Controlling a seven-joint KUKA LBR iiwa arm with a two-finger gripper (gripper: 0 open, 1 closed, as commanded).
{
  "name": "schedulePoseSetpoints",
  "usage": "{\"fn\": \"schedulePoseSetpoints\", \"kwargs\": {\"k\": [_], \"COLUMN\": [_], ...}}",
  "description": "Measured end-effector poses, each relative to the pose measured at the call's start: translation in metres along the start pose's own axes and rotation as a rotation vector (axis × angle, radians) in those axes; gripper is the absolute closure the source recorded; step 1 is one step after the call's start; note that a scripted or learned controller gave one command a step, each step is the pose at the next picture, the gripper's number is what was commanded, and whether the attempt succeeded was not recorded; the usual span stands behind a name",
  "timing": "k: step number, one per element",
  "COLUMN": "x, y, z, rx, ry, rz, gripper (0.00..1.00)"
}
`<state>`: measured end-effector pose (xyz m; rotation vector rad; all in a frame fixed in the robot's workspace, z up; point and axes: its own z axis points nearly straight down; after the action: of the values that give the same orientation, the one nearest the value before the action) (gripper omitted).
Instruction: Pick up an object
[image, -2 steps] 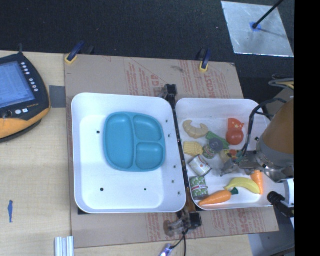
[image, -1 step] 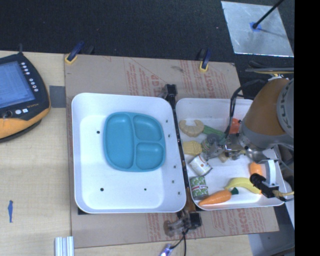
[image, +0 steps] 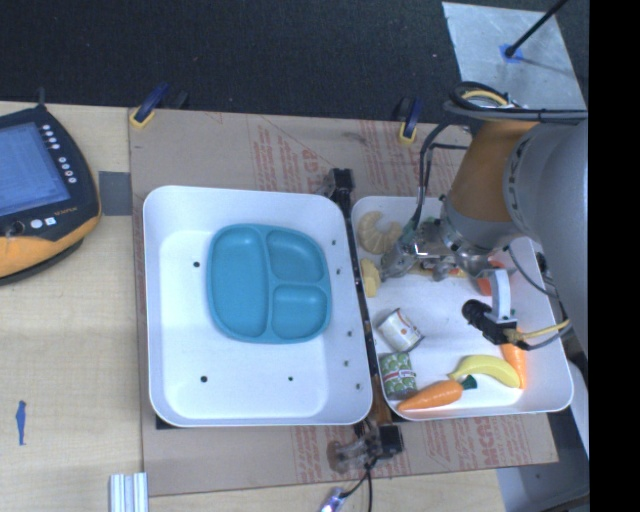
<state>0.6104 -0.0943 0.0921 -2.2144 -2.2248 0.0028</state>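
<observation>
— Nearest the lens, what lies in the right bin (image: 548, 402)?

— Along its front wall, well below the gripper (image: 412, 252), a toy carrot (image: 432, 395) lies on its side, its tip pointing away from the arm, with a yellow banana (image: 490, 369) touching it on the arm's side. Just past the carrot's tip stands a small green-labelled can (image: 397, 374), and between that and the gripper a white can (image: 397, 327) lies tilted.

— And the gripper itself?

— It sits low in the far part of the right bin, under the grey arm (image: 545, 215) with its orange band (image: 487, 165). Whether its fingers are apart or closed cannot be told — cables and metal parts blur together there. Nothing is visibly held.

— What is close to it?

— A pale yellow piece (image: 373, 232) lies just beside it, toward the left bin (image: 165, 300), and a smaller yellow bit (image: 371, 279) lies a little nearer the camera. A second orange carrot (image: 515, 357) lies under the arm, beside the banana.

— The left bin?

— It holds a blue divided plate (image: 268, 283), well apart from the gripper, across the bins' shared edge.
</observation>
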Motion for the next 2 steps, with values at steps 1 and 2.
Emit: {"fn": "schedulePoseSetpoints", "kwargs": {"k": [1,2], "x": [-0.0009,-0.0008], "y": [-0.0002,-0.0003], "z": [-0.0101,-0.01], "rx": [0.002,0.003], "ry": [0.0,0.0], "rz": [-0.003,-0.003], "gripper": [1.0,0.0]}}
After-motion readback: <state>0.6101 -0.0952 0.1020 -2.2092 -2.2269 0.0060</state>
